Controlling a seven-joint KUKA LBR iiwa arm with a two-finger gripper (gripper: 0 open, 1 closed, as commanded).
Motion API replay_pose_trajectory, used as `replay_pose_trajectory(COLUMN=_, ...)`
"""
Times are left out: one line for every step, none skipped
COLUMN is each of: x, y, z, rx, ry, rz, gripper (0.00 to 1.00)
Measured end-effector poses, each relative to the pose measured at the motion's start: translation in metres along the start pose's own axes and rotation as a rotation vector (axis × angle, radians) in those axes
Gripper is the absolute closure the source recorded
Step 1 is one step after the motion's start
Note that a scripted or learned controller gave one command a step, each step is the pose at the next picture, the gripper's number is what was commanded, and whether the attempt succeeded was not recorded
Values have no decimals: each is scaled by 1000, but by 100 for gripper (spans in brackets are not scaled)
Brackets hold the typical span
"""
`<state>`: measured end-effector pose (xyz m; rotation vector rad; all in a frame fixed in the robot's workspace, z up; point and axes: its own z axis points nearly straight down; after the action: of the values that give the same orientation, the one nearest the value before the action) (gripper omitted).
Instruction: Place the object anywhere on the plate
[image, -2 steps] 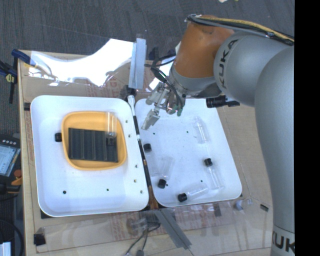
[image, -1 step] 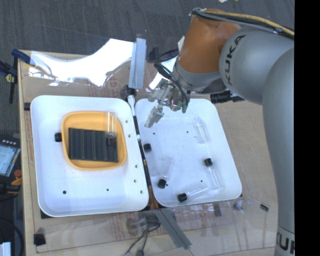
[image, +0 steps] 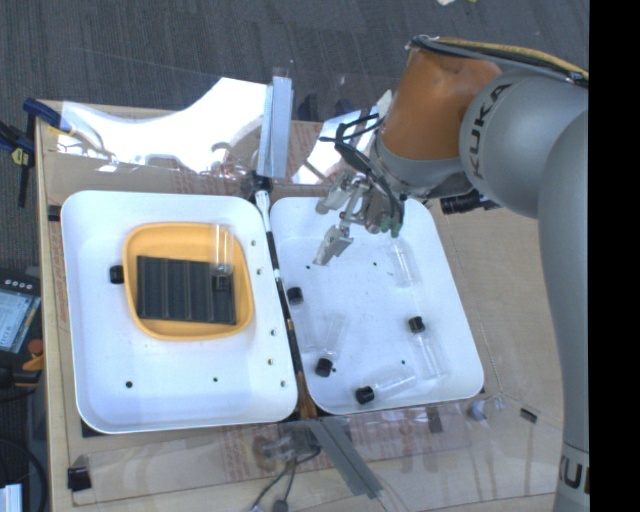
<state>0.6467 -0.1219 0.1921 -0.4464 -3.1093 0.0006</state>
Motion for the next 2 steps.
replay_pose_trajectory(x=-11, y=-41, z=-21, rx=0, ry=-3, rz=-32, gripper=0)
replay_pose_trajectory(x=7, y=-94, z=15, rx=0, ry=-1, rz=-359, gripper=0)
